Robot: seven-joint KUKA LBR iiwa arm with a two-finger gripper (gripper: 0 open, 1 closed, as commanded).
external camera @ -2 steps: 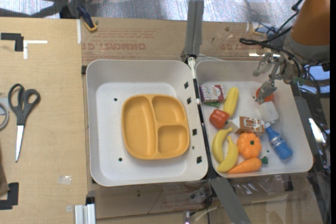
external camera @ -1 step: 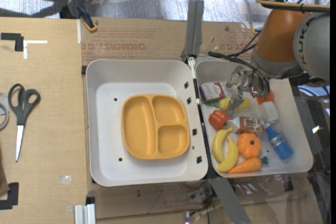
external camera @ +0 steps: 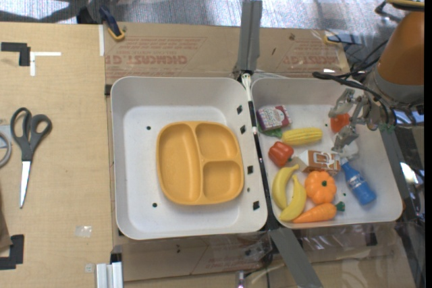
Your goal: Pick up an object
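- In the right-hand bin [external camera: 386, 165], near its far right wall, the claw [external camera: 345, 119] hangs over the toys with its metal fingers [external camera: 347, 136] pointing down and toward the left.
- A small red-orange piece [external camera: 339, 122] sits right at the claw, seemingly between the fingers, though the view is too cluttered there to say whether it is gripped or merely lies behind them; how far the claw is spread I cannot tell.
- Just below the fingertips lies a brown patterned packet [external camera: 323, 160], close to the claw but apart from it.
- The blue bottle [external camera: 357, 185] lies tilted beside that packet, toward the bin's right wall, a little nearer the camera than the claw.
- The corn cob [external camera: 302, 137] lies to the left of the claw, with the purple packet [external camera: 273, 117] beyond it near the dividing wall.
- The red pepper [external camera: 280, 153], the bananas [external camera: 288, 189], the small pumpkin [external camera: 320, 187] and the carrot [external camera: 314, 214] crowd the near half of the bin, well clear of the claw.
- The left bin [external camera: 128, 165] holds a yellow divided plate [external camera: 200, 162], lying flat.
- On the wooden counter [external camera: 61, 145] at far left lie scissors [external camera: 27, 145].
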